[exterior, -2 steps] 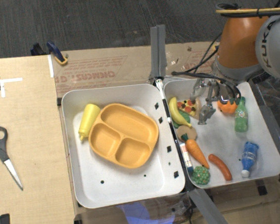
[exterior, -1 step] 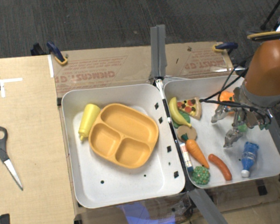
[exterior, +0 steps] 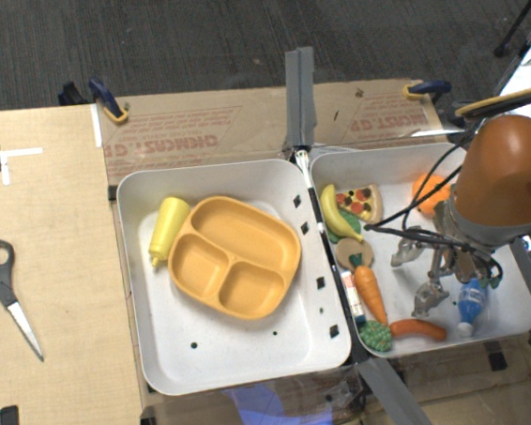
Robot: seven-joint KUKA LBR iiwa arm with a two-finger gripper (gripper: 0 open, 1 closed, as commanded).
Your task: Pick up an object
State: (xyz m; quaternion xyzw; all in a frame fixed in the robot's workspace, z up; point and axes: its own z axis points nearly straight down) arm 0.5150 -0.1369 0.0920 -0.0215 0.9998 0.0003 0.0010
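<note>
Arm comes in from 3 o'clock, orange band [exterior: 504,170] big over the R bin [exterior: 388,167]. The gripper [exterior: 433,279] hangs low in the R bin, at about 4 o'clock of the bin's centre, metal fingers [exterior: 429,299] pointing down toward 6 o'clock; they look spread apart w/ nothing between them, released. Blue-white bottle [exterior: 471,304] lies just beside the fingers at 3 o'clock, tilted, not gripped. Orange-red sausage-like item [exterior: 416,330] lies flat just at 6 o'clock of the fingers, near bin's front wall. Carrot [exterior: 369,292] at 9 o'clock of the gripper, tip toward green leafy piece [exterior: 376,337] at the bin's 7 o'clock corner. Banana [exterior: 335,215] and pizza slice [exterior: 359,203] side by side, touching, at the bin's 10 o'clock. Orange fruit-like thing [exterior: 427,192] at 1 o'clock, partly hidden by arm. L bin [exterior: 157,350] holds a yellow divided plate [exterior: 235,255] in the middle, tilted, and a yellow mustard-type bottle [exterior: 166,229] touching the plate's 9 o'clock edge. Scissors [exterior: 6,293] on the desk [exterior: 56,370], far 9 o'clock, well apart from bins.
</note>
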